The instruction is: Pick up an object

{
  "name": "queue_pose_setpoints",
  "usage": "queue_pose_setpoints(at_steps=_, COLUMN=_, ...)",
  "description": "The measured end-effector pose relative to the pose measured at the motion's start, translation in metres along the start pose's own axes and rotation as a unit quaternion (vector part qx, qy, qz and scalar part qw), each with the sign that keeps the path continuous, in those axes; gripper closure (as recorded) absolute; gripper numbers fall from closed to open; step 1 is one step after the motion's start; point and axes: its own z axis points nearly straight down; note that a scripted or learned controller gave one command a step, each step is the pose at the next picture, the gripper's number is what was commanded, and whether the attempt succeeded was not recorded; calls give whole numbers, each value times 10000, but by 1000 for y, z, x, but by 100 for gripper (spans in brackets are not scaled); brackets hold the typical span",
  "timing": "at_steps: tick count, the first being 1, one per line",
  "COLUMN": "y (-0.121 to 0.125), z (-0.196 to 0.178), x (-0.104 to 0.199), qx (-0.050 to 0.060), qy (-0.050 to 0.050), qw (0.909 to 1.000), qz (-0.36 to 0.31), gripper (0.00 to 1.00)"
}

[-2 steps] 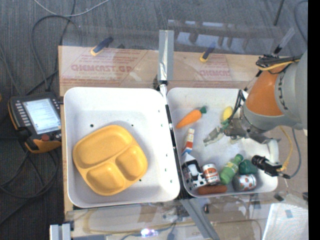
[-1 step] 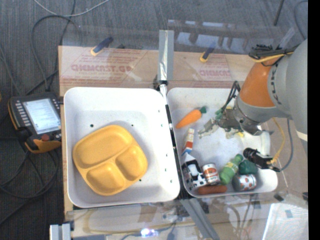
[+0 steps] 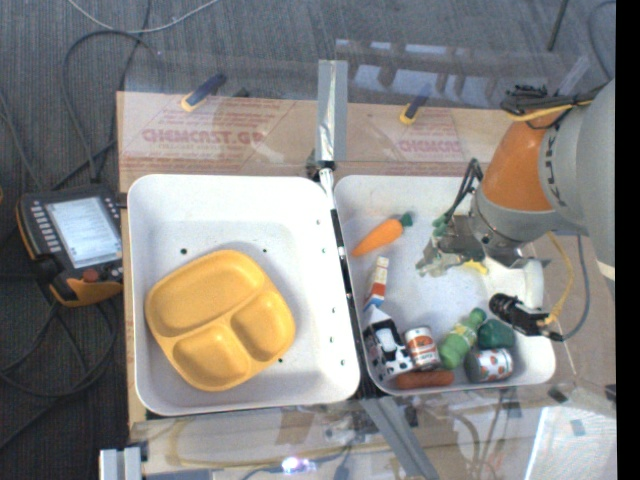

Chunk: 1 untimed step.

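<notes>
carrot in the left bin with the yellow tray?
No, the carrot lies in the right bin, near its upper left; the yellow tray sits alone in the left bin.

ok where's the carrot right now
The carrot lies in the right bin, upper left part near the divider, just above the tube.

Left bin has a yellow divided tray sitting in it, tilted a bit off square. Off to the left of the tabletop there's a teach pendant with its screen lit, lying on the grey carpet, cables snaking around it. Brown cardboard runs behind both bins, with two little blue-and-yellow clips on it.
</notes>
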Motion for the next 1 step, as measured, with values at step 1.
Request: queue_pose_setpoints(at_steps=1, y=80, z=-4, x=24, qx=-19, qy=-12, qw=9993, qz=369, gripper=100)
